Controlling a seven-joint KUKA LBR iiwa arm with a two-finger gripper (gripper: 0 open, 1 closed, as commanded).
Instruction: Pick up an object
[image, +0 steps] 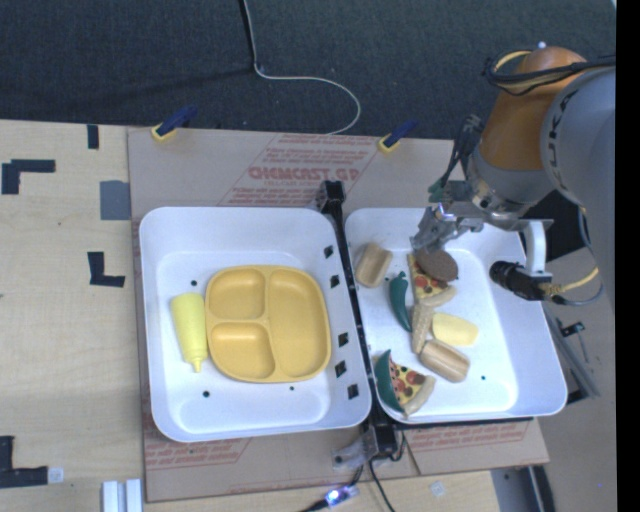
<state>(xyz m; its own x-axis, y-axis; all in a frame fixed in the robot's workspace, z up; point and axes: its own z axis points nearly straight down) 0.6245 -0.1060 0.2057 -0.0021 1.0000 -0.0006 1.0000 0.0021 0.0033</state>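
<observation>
My gripper (432, 236) hangs over the back of the right bin (520, 390), fingers pointing down just above a brown round patty (437, 265). Nothing shows between the fingers. Below the patty lie a pizza slice (430, 287), a green pepper (399, 300), a yellow cheese block (454, 328) and a tan bread roll (444, 360). A beige bun piece (372, 264) sits at the bin's left side. A second pizza slice (403, 382) lies near the front left corner.
The left bin (180, 410) holds a yellow divided plate (267, 322) and a yellow mustard bottle (189, 327). A black divider (345, 300) runs between the bins. A black part of the arm (518, 278) reaches over the right bin's right side.
</observation>
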